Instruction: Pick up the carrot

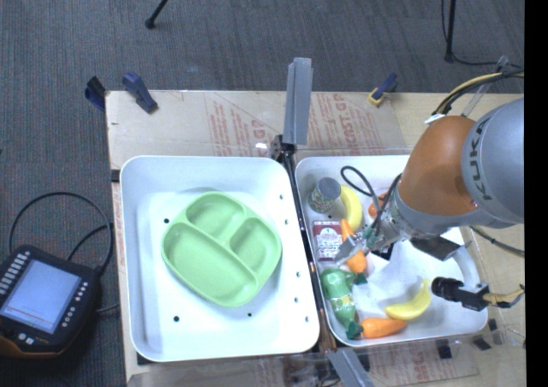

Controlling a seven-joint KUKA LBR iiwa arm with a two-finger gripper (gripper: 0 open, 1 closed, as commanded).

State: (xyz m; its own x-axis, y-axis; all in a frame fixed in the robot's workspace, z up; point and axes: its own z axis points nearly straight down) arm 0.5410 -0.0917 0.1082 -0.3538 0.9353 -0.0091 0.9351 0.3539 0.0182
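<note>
An orange carrot (383, 326) lies along the front wall of the right bin (445, 332). A second orange, carrot-like piece (357, 263) lies in the left half of that bin, and its upper end (345, 228) pokes out past the gripper. My gripper (354, 245) is low over the middle of this piece, with the grey and orange arm (445, 175) reaching in from the right. The gripper's body covers the stretch of the piece under it.
The right bin is crowded: a can (325, 193), two bananas (352, 205) (412, 303), a red packet (327, 238), a green bottle (340, 291), a white cloth (387, 278) and a black cable loop (355, 178). The left bin (137, 205) holds a green divided plate (222, 248).
</note>
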